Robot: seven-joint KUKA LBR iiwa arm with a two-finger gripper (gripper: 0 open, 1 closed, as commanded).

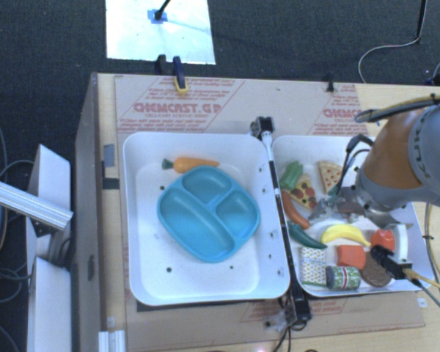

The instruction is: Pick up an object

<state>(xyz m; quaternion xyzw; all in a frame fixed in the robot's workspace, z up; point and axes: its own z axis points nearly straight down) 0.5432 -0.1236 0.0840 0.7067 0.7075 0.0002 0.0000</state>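
The fingers' state cannot be told as the gripper [331,205] is lowered into the right white bin [418,281], just above the curved yellow plastic banana [345,233].

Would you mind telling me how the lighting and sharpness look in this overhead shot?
Camera view: even, bright light; the white bins are near overexposed; the blue plate and carrot look fairly crisp; soft shadow lies under the arm; the gripper and the small toys around it are slightly blurry.
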